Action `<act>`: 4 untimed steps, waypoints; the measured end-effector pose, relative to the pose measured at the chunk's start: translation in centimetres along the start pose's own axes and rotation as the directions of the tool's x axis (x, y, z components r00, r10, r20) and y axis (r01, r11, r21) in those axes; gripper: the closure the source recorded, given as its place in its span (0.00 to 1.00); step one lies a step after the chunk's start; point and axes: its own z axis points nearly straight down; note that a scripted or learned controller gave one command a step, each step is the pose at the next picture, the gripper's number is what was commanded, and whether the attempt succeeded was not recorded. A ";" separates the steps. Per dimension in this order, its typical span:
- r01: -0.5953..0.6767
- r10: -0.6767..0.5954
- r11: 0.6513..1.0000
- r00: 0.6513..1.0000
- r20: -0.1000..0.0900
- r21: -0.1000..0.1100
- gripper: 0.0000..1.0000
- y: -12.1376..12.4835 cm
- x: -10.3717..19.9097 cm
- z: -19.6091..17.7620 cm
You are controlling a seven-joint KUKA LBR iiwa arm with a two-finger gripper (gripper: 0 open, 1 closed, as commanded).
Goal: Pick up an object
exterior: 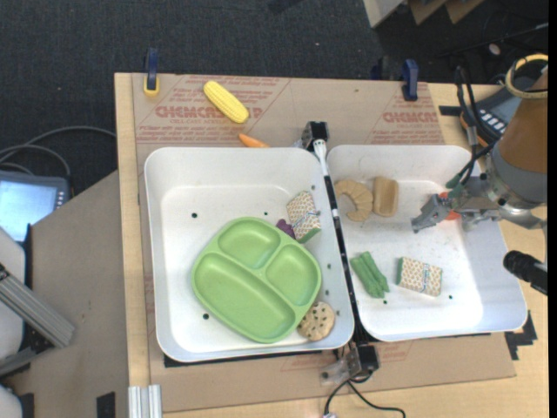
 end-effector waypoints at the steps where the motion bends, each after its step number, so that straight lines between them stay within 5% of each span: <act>1: 0.005 -0.005 1.000 1.000 0.000 0.000 0.00 10.2 1.8 12.2; 2: 0.001 -0.001 1.000 1.000 0.001 -0.005 1.00 10.2 1.6 10.4; 3: -0.001 0.001 1.000 1.000 0.007 0.026 1.00 13.5 4.5 11.3; 4: -0.002 0.002 1.000 1.000 -0.001 -0.003 1.00 5.9 5.7 0.8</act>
